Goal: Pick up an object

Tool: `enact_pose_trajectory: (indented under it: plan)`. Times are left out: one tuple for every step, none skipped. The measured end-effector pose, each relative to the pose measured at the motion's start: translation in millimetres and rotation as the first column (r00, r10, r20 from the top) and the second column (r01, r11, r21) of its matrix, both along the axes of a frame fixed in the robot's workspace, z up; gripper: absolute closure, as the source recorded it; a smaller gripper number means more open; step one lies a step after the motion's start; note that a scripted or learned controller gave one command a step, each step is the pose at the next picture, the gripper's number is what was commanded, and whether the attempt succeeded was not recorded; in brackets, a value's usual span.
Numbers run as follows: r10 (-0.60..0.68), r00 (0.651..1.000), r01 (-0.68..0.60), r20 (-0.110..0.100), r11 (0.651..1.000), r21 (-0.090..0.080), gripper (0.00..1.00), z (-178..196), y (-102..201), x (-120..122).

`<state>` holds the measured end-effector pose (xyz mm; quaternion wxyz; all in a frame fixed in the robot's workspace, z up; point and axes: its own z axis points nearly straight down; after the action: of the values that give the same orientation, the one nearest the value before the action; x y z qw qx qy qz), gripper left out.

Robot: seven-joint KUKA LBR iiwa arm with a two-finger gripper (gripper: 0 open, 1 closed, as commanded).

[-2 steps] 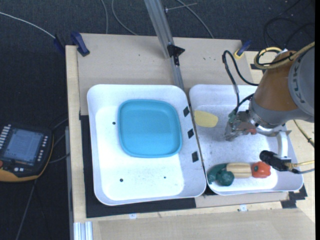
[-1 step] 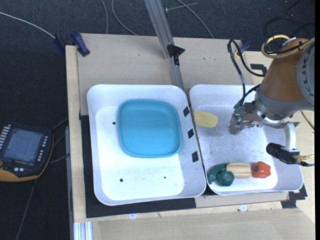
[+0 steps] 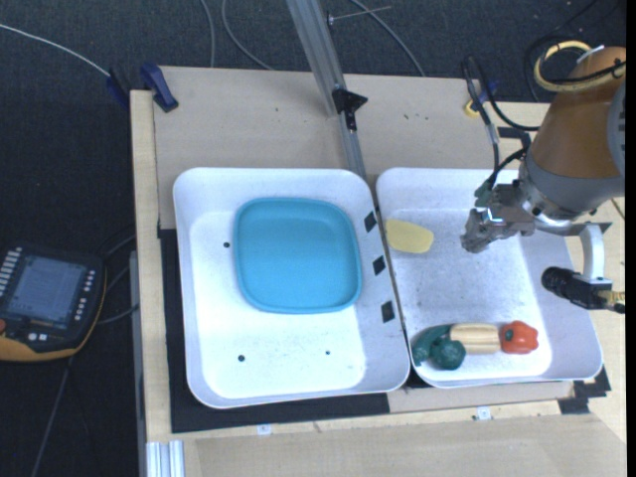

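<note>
Yellow piece (image 3: pixel 409 236): lay flat in the right bin (image 3: pixel 442 179), close to its left wall, apart from everything else. Looked like the likeliest pick, being nearest the gripper (image 3: pixel 485 231). Hung just to the right of it, that gripper, over bare bin floor, near but not touching. Carried nothing that could be seen. Whether clenched or released: could not be told from this angle.

Further out, along the bin's near wall: green lump (image 3: pixel 439 350), tan roll (image 3: pixel 475 338), red piece (image 3: pixel 517 337), packed in a row and touching one another. Beyond the divide, a blue tray (image 3: pixel 298 253) in the left bin (image 3: pixel 204 296), well apart from the arm.

Risks, as judged from here:
- Low and thin, so likely to be missed from above; could have been closed over with nothing caught.
- Sat close to the wall, so might have left no room on that side; could have been pushed against the wall or scraped along it.
- Smooth floor, so could have slid away under a glancing touch.
- If aimed instead at the crowded row: might have been nudged as a group, or caught two at once, or jammed against the near wall; the roll might have turned out of the grip.
</note>
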<state>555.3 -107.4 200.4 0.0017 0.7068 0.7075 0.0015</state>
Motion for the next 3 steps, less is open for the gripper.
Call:
enact_pose_trajectory:
  plan:
    - [-0.001,1.0,0.001,0.0,1.0,0.0,1.0,49.7,-9.9,-0.2]
    - [0.003,1.0,-0.003,-0.004,1.0,0.001,1.0,43.2,36.1,-1.0]
    - [0.004,1.0,-0.004,-0.005,1.0,0.001,1.0,31.4,88.8,3.1]
